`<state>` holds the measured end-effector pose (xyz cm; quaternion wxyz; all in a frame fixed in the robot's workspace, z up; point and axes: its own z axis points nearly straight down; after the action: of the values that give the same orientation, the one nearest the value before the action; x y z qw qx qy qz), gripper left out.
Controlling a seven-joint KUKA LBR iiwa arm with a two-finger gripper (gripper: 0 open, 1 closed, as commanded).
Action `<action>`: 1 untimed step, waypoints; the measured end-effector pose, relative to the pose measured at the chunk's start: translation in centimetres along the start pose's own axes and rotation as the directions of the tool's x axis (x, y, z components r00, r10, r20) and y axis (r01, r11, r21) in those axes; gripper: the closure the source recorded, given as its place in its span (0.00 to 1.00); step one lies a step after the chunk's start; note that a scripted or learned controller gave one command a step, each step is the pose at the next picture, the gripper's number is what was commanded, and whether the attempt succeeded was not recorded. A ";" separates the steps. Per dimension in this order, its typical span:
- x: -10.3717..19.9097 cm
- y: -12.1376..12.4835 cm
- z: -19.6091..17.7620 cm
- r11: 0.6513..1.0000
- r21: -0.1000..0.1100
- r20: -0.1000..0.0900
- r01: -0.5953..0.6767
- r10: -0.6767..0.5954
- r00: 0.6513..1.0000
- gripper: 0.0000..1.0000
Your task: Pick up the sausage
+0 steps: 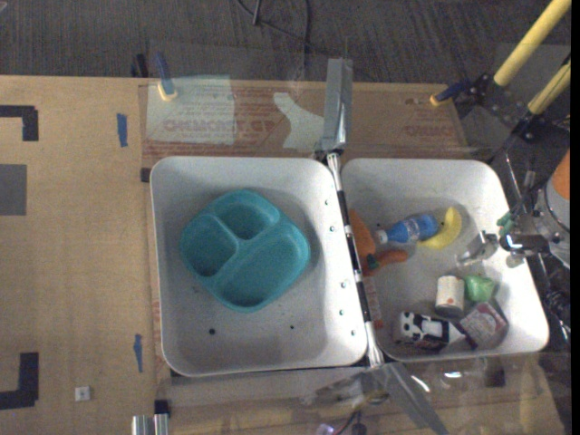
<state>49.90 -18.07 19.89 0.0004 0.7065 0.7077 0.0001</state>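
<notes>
Sausage (391,258) beside right bin's (518,208) left wall, gripper (494,243) near opposite wall, finger state indeterminate, open floor between.

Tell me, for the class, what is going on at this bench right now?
A robot arm reaches in from the right, its end effector hovering over the right bin near its right wall. It holds nothing. The sausage, a small reddish piece, lies untouched toward that bin's left side, below a blue bottle and beside a banana. The left bin holds a teal divided plate.
</notes>
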 end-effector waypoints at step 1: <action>0.0 0.0 0.0 1.000 0.000 0.000 0.000 0.000 1.000 0.00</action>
<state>49.90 -18.07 19.89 0.0004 0.7065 0.7077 0.0001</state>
